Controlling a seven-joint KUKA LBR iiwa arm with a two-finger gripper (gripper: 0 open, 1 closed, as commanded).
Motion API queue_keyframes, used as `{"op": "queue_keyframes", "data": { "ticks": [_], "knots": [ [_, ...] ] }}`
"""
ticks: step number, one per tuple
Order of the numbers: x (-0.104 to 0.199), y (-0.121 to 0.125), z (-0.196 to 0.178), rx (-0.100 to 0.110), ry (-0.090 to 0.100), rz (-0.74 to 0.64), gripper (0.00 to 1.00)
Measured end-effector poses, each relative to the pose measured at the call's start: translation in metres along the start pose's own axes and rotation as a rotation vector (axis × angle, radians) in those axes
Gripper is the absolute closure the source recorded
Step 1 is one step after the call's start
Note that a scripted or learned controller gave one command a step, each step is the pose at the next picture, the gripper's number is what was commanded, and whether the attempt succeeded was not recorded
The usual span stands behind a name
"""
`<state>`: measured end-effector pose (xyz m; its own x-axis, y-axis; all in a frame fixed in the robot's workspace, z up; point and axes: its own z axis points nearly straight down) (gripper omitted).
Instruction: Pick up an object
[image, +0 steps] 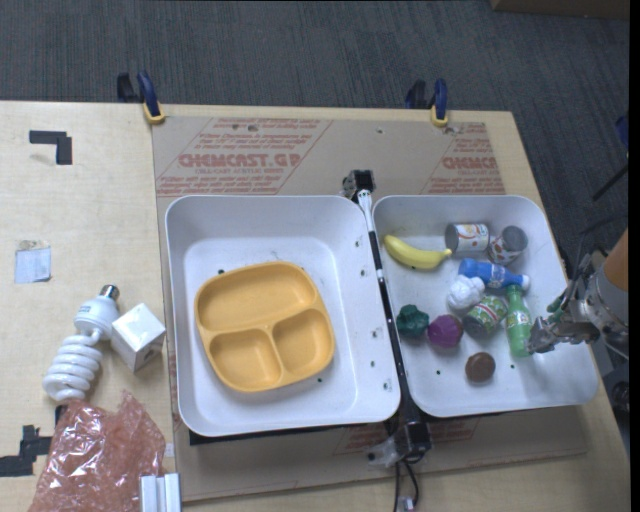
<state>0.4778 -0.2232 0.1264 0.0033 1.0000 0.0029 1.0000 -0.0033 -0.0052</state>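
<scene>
The right bin (520, 395) holds a yellow banana (414, 253), a small can (466, 238), a grey cup (511, 241), a blue bottle (492, 272), a white lump (464, 293), a green bottle (517, 321), a dark green piece (412, 321), a purple ball (445, 331) and a brown ball (480, 367). My gripper (552, 335) hangs at the bin's right rim, just right of the green bottle. Nothing shows between its fingers.
The left bin (185, 390) holds a yellow divided tray (264, 326). On the bench at left lie a spiral light bulb (80, 350), a white cube (138, 336) and a crumpled pink bag (95, 462). Clamps stand at the board's far edge.
</scene>
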Motion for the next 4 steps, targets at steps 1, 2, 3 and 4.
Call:
{"op": "queue_keyframes", "data": {
  "ticks": [1,2,3,4],
  "knots": [
    [0.139,0.079,-0.064,-0.002,-0.003,-0.004,1.0],
    [0.139,0.079,-0.064,-0.002,-0.004,-0.004,0.0],
    [0.132,0.071,0.021,-0.001,-0.003,-0.002,0.0],
    [0.131,0.071,0.014,0.002,-0.003,0.0,1.0]
  ]
}}
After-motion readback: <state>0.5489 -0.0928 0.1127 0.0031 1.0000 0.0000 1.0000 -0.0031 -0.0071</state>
